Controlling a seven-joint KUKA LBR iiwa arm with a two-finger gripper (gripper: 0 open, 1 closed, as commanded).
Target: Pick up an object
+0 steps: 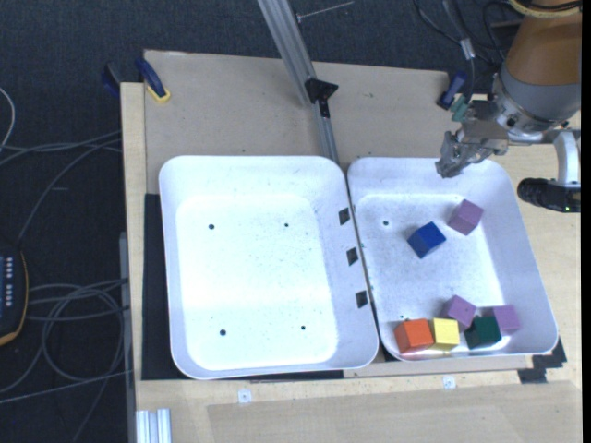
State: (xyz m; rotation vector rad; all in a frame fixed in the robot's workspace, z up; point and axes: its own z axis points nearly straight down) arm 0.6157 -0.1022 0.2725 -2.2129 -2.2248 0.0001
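Nearest the camera, at about 5 o'clock in the right bin (531, 275), a cluster sits tight against the front wall: an orange block (415, 335), a yellow block (446, 332), a dark green block (482, 331), and two purple blocks (461, 309) (506, 317), most of them touching. These look awkward to grasp, since neighbours and the rim leave little room for fingers.

Farther back, near the bin's centre, a blue block (427, 239) stands alone, with a third purple block (466, 216) just beside it toward 1 o'clock. The blue block is probably the best target: open floor on all sides lets the fingers straddle it squarely, dropping straight down.

Farthest, at 12 o'clock over the bin's back rim, hangs the gripper (455, 161); whether it is released or clenched I cannot tell, and nothing is visibly held. It should clear that rim before descending. The left bin (185, 192) lies at 9 o'clock, well apart.
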